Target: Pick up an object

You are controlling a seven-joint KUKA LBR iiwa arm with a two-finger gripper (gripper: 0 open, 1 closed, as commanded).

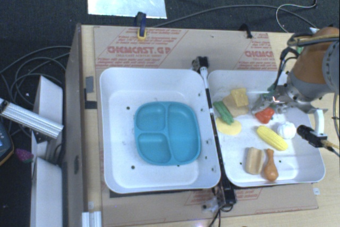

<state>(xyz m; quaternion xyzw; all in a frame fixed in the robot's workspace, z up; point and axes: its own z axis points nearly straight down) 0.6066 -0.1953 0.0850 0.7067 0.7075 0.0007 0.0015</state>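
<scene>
Now I see my gripper (267, 104) low in the right bin (313, 170), touching the red toy (264, 114), probably aiming there; its opening I cannot tell.

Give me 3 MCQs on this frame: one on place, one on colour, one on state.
1. Where does the divided plate lie?
A. In the left bin
B. In the right bin
C. On the cardboard outside the bins

2. What colour is the divided plate?
A. Red
B. Blue
C. Yellow

3. How does the corn cob stand relative to the gripper?
A. Clamped in it and lifted
B. Lying loose on the bin floor, apart from it
C. Resting on the divided plate

Answers:
1 A: the divided plate sits mid-floor in the left bin, while the food items are in the right bin.
2 B: its surface is light blue throughout.
3 B: the corn cob lies flat on the white floor, below the gripper, which is over the red item.
</scene>
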